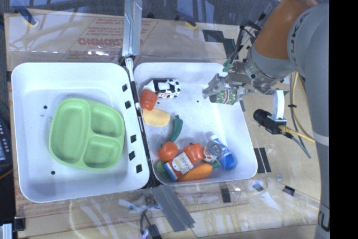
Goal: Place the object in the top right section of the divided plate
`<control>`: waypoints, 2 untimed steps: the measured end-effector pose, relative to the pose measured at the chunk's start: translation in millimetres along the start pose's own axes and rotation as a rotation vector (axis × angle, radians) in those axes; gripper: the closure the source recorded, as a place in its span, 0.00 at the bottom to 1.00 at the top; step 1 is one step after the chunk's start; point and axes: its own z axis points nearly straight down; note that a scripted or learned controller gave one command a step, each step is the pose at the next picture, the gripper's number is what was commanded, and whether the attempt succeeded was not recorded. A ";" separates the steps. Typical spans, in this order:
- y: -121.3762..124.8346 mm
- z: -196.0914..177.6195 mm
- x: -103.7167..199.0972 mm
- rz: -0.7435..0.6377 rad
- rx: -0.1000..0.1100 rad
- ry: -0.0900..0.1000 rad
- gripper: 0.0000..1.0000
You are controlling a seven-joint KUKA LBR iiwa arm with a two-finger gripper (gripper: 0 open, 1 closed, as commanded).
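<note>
**Green carton up, long carry ahead**

Green-and-white carton [226,96] sits clamped in the pincer [225,89], over the right bin's [246,137] far corner. We see the plate [86,133] well apart, in the left bin. A loose hold could drop it short.

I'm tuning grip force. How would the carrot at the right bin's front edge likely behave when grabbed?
The carrot looks like smooth molded plastic, so probably stiff, light and a bit slippery. Its tapered round shape suggests it could roll or squirt out. It lies against the packet, which may shift too.
</note>
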 end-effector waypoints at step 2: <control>0.3 -9.0 0.5 -0.007 0.001 -0.001 0.00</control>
